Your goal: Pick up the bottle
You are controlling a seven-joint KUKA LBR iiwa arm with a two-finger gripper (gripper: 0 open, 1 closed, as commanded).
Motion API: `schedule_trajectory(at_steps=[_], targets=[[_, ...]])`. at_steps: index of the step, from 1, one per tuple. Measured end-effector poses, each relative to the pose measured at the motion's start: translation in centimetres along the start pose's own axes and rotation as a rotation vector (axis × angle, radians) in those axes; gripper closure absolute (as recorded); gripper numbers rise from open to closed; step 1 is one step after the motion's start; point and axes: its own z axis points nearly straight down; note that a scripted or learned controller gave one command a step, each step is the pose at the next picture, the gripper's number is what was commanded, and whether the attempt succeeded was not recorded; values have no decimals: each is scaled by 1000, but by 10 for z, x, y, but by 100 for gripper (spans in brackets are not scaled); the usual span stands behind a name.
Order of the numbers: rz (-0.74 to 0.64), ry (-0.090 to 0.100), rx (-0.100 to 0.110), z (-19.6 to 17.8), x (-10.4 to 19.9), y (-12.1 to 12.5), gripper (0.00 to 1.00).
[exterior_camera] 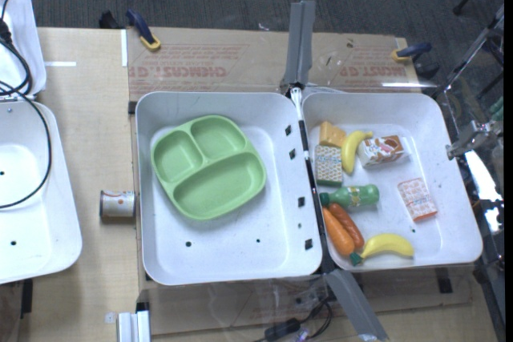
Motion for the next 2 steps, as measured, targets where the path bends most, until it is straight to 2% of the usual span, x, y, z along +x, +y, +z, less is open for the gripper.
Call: schedule_trajectory(at_steps=[1, 2], targets=[[-130, 1, -1, 39, 3, -25, 0], [166, 1, 1, 134, 51, -37, 0]])
